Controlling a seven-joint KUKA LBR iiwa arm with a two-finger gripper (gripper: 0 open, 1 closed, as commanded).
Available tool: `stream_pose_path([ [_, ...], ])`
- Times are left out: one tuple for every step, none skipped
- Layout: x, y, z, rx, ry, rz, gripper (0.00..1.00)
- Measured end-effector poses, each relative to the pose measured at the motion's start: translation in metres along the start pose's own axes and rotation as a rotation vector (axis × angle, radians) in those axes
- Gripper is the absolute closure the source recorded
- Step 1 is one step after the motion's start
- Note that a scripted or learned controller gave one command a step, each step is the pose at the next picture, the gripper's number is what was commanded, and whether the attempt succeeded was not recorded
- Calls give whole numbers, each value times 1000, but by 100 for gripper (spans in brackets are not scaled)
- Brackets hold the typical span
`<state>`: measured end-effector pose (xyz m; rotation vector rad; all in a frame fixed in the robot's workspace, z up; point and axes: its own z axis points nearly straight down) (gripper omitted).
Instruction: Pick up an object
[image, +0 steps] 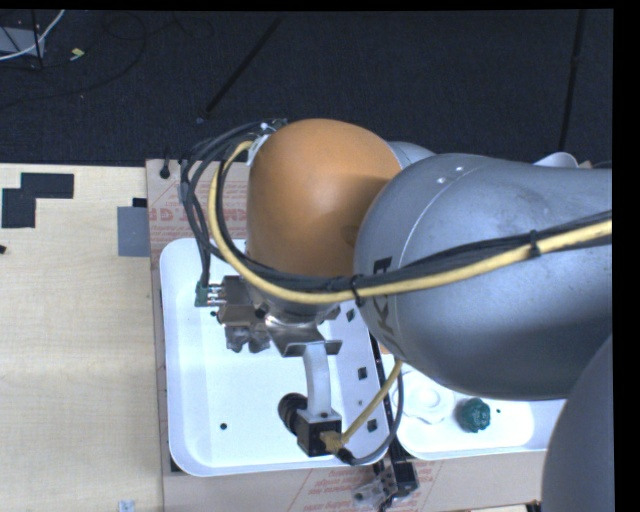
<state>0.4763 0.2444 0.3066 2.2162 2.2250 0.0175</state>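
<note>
Up top, a dark floor (420, 70) runs right across, with thin cables (30, 35) trailing over its left corner. Below it, the pale wooden bench (70, 380) spreads out on the left, marked with black angular patches (35, 195) and a grey rectangle (131, 230). A brown board (166, 215) with red print lies under a white bin (200, 400). Light falls soft and even across the wood.

We count two white bins, the left bin (200, 400) and the right bin (505, 432). We see one small teal ball (473, 414) and one tiny dark speck (222, 427). On the wooden bench (80, 350) we count one black patch (40, 195) and one grey square (130, 230). There is one robot arm (480, 270).
</note>
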Motion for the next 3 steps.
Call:
stream_pose_path([
  [0, 2, -181, -4, 0, 1, 100],
  [1, 22, -234, 6, -7, -1, 100],
  [-22, 0, 72, 27, -16, 6, 100],
])
